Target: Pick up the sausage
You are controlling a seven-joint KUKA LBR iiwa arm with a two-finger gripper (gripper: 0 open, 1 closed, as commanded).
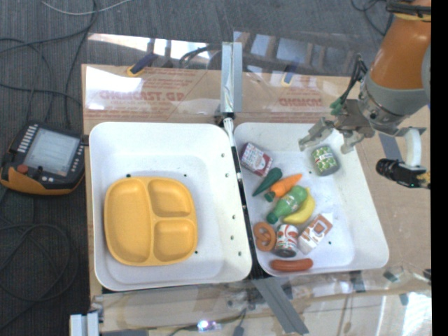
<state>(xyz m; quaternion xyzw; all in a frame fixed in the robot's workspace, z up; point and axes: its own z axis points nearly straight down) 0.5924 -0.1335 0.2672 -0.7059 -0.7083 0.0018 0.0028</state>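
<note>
At the right bin's far end, hanging wide open with nothing held, two-finger gripper (pixel 329 136) not yet near the little red sausage (pixel 292 264); next, reach down to the near edge.

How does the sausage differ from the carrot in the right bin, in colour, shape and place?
The sausage is reddish brown; the carrot is orange with a green end. The sausage has two rounded ends; the carrot narrows toward one end. The sausage lies level along the bin's near edge, apart from the pile; the carrot lies slanted near the middle, among other toys. Both are long, lie flat in the right bin, and are away from the gripper.
</note>
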